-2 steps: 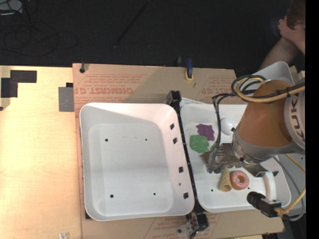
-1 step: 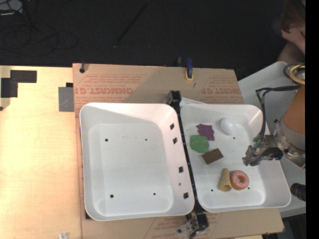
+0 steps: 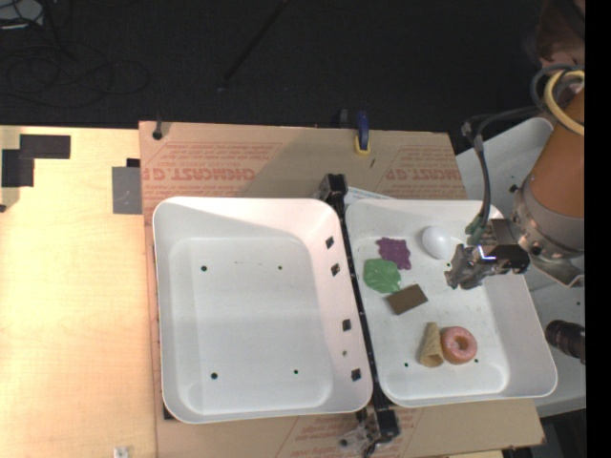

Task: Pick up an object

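The right bin point(image 3: 520, 375) holds several small objects: a purple lump point(image 3: 392, 251), a green lump point(image 3: 382, 275), a brown flat block point(image 3: 409, 300), a white egg-like ball point(image 3: 436, 241), a tan cone point(image 3: 432, 344) and a pink ring point(image 3: 459, 345). My gripper point(image 3: 462, 273) hangs low over the right part of this bin, just right of the white ball and the brown block. I see nothing between its fingers.
The left bin point(image 3: 181, 246) lies beside the right one, with a black clip rail point(image 3: 344, 284) between them. Both rest on a cardboard sheet point(image 3: 248, 165) over a wooden bench point(image 3: 67, 303). Cables point(image 3: 482, 175) loop from the arm at right.
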### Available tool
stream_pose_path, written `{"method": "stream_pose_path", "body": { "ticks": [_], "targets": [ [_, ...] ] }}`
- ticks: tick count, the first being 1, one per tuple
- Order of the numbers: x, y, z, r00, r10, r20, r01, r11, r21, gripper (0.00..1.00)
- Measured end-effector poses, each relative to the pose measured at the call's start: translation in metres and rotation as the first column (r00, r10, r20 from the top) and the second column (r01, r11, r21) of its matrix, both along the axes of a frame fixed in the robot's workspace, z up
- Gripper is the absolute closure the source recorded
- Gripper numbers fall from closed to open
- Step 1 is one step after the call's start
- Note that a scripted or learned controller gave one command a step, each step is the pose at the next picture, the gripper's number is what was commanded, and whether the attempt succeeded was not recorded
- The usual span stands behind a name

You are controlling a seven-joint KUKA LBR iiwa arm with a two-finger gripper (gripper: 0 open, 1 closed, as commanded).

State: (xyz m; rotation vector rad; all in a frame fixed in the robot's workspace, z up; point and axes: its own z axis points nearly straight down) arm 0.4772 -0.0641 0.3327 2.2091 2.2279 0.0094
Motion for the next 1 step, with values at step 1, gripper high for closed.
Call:
{"method": "stream_pose_path", "body": {
  "ticks": [1],
  "targets": [
    [-0.0011,0.0538,0.0285,1.000,-0.002,-0.007,0.002,1.000,0.000,1.00]
  ]
}}
